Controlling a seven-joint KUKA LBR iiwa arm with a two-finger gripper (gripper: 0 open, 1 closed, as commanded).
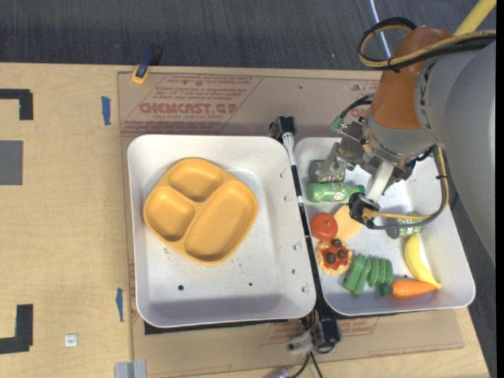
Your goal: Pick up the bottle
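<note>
**Ana:** Gripper hangs low in the right bin, just above the green bottle. I cannot tell how it is set, because the wrist hides it.

**Ben:** And the bottle itself?

**Ana:** It lies on its side near the bin's left wall, close to the divider between the bins, and I see nothing lifted.

**Ben:** What might spoil the try?

**Ana:** A round bottle lying flat could roll or skid toward the wall if pressed off-centre. The wall also leaves little room on that side.

**Ben:** What else is near?

**Ana:** A tomato sits just below it, then a berry tart, green beans, a carrot and a banana. The yellow divided plate is in the left bin, well apart.
</note>
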